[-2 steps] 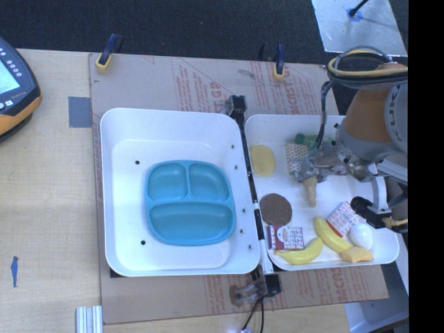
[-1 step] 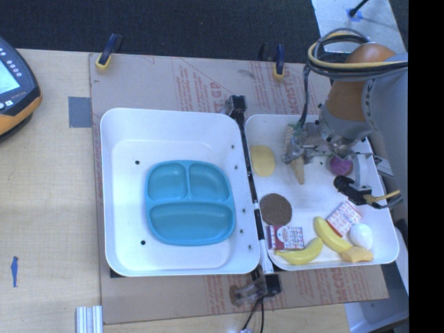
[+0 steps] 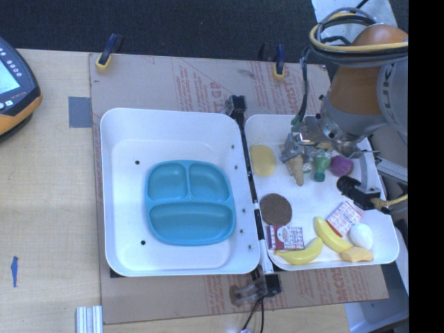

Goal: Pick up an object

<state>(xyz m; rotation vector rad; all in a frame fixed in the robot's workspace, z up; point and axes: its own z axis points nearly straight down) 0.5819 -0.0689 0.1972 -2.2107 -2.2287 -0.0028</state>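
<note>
My gripper [image 3: 295, 150] hangs low over the back of the right bin [image 3: 388, 245], with the grey and orange arm above it. Right below the gripper lies a tan cone-shaped piece [image 3: 299, 172], touching or nearly touching it. A small green bottle [image 3: 320, 167] and a purple piece [image 3: 340, 164] sit just to its right. A pale yellow round piece [image 3: 263, 159] lies to its left. Nearer the front lie a brown round cookie [image 3: 275, 208], a red and white packet [image 3: 288, 237], two bananas [image 3: 300, 254] [image 3: 331, 234], a white egg [image 3: 361, 235], a red and white carton [image 3: 343, 217] and an orange chip [image 3: 356, 255].
The left bin [image 3: 114, 186] holds a blue divided plate [image 3: 189, 202]. A clamp [image 3: 236, 105] sits at the back between the bins. A yellow and grey device [image 3: 12, 89] lies at the far left of the bench.
</note>
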